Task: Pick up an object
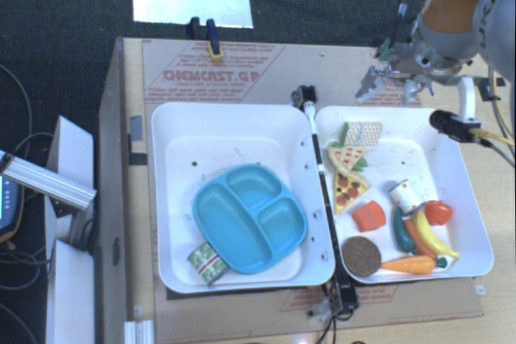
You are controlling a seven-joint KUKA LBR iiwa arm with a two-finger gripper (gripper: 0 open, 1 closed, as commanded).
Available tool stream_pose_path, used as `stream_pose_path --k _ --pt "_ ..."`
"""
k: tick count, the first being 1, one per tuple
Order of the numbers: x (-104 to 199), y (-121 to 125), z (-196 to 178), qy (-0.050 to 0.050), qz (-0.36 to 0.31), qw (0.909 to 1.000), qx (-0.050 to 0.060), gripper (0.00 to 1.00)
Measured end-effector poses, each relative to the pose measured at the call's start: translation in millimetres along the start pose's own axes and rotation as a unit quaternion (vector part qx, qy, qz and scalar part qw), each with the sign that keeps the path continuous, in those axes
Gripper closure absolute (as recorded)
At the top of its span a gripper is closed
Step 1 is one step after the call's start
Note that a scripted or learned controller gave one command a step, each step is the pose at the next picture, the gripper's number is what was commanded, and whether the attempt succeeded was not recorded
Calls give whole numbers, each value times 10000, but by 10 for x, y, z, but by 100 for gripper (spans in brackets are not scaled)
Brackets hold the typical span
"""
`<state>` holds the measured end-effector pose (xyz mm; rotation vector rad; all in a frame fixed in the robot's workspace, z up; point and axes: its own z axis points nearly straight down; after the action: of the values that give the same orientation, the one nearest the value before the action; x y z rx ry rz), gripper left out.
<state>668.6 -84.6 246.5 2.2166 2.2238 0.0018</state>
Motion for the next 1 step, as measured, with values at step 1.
stream_pose_path --k 1 --pt "172 -651 630 3 9 10000 17 0"
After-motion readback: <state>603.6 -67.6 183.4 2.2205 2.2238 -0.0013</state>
